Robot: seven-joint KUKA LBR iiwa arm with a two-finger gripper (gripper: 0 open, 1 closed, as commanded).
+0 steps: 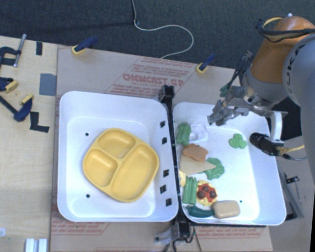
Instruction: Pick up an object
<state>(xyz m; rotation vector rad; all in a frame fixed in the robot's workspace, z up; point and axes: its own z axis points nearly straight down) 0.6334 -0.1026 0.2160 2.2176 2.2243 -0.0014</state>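
The wooden tabletop (16,159) bears a cardboard sheet (145,77) with two white bins (70,142) side by side; clamps (1,77) lie at its left.

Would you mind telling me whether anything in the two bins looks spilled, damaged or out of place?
Nothing stands out. The yellow tray lies flat in the left bin, and the toy foods sit heaped along the right bin's left side, all inside it. The claw hangs above that bin's far edge.

We see our grey arm (313,60) reaching in, its orange band (276,48) directly above the wrist. Below the wrist, our gripper (216,118) points down and leftward, nothing visibly between its fingers.
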